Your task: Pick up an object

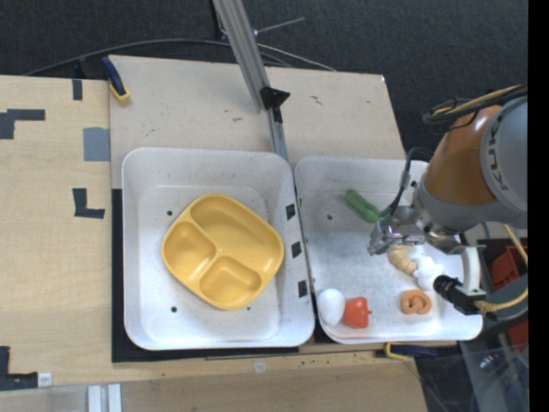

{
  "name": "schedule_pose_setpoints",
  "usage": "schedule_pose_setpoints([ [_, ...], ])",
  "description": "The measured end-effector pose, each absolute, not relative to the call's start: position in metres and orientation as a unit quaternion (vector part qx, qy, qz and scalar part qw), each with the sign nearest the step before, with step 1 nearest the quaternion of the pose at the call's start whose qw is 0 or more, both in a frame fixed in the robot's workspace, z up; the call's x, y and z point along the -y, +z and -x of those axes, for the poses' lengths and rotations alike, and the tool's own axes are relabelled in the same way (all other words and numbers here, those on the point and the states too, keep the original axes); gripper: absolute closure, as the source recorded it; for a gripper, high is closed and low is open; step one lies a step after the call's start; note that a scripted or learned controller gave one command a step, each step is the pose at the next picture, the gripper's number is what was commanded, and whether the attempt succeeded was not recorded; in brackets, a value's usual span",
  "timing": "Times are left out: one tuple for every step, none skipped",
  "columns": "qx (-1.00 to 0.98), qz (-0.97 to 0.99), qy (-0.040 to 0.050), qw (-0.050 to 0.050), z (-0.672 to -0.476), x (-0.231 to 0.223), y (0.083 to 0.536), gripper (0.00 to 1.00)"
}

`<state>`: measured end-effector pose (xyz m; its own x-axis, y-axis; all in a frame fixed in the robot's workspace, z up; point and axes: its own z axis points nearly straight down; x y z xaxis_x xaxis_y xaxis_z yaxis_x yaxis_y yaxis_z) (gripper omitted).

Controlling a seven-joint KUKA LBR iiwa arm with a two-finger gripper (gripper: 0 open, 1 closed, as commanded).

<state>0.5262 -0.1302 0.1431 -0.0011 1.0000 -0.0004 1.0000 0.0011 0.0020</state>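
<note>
While a white egg (pixel 329 301), a red pepper (pixel 357 312) and an orange ring (pixel 416 302) lie along the right bin's (pixel 343 230) lower edge, the gripper (pixel 383 234) hangs mid-bin above them, finger state unreadable, a green piece (pixel 361 203) beyond.

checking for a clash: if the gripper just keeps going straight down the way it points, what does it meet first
Probably the bare floor of the right bin, beside the beige object. The gripper hangs between that and the green object; depth is hard to judge, so it might clip the beige one.
</note>
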Motion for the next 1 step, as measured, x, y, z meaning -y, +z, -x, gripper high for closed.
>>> schedule_pose_setpoints([
  [-0.708, -0.706, 0.0014, 0.002, -0.5345, 0.1306, 0.2038, 1.0],
])
